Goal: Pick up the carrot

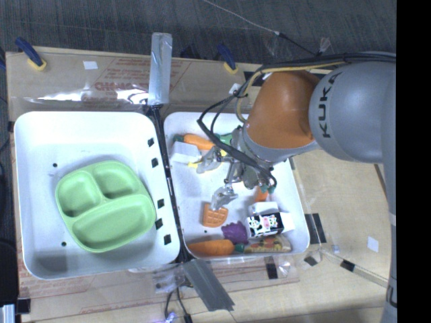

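An orange carrot with a green end lies near the back left of the right bin, partly under the arm's cables. A second long orange piece lies along the bin's front wall. My gripper hangs over the middle of the right bin, just above an orange waffle-shaped piece. It is in front of the carrot and behind the long orange piece. I see nothing held in it.
A purple grape bunch, a black-and-white box and a small orange bit crowd the right bin's front right. A white scrap lies by its left wall. The left bin holds a green divided plate.
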`<state>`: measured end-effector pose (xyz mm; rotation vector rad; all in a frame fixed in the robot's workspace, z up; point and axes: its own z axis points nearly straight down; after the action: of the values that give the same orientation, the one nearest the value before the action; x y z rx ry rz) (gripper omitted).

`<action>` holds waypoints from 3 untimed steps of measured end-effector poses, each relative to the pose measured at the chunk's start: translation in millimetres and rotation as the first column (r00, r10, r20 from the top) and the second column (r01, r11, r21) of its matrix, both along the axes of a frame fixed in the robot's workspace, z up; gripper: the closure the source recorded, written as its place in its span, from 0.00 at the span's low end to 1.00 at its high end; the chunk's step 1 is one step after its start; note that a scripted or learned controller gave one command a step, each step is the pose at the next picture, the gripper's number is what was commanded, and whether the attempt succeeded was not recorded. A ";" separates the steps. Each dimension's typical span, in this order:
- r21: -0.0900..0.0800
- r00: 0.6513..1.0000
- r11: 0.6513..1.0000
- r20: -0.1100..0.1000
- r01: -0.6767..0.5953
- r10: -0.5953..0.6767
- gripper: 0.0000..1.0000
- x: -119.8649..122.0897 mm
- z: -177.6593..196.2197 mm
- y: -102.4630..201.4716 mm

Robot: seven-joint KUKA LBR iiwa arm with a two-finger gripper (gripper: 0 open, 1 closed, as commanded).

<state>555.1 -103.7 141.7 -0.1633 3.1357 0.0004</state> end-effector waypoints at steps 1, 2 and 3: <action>-0.005 0.999 0.999 0.004 -0.038 0.038 0.00 69.4 -44.7 -30.9; -0.002 0.999 0.999 0.005 -0.046 0.046 1.00 70.7 -35.8 -26.7; -0.011 0.997 0.997 0.007 -0.082 0.082 1.00 35.3 -46.0 6.3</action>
<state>590.4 -97.4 95.8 -0.2908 3.1191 -0.0167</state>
